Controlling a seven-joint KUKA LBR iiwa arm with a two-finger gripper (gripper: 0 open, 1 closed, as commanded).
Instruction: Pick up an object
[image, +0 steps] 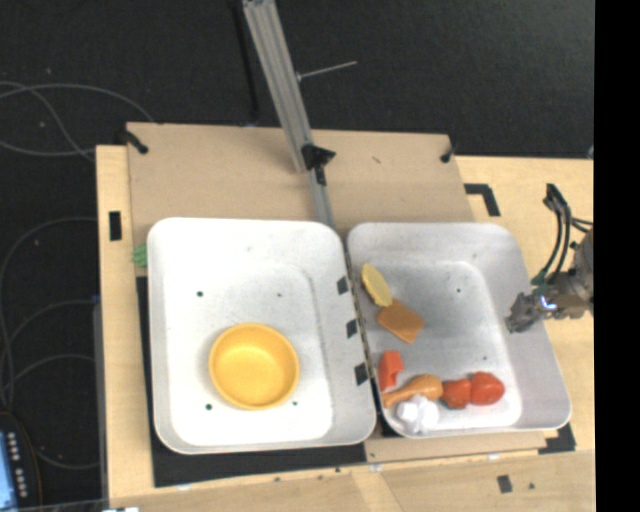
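Hovering at the right bin's (455, 250) right rim, gripper (522, 314) state: cannot tell. Orange block (400, 321) lies left-centre there; likely light, stiff, best pinched across its flat sides.

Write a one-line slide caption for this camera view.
Gripper at the right bin's right rim; small food-like items cluster along that bin's left and front; yellow bowl in the left bin.

Tan bench (230, 170), dark floor (450, 70) (loose cables (40, 100)), metal post (280, 80)
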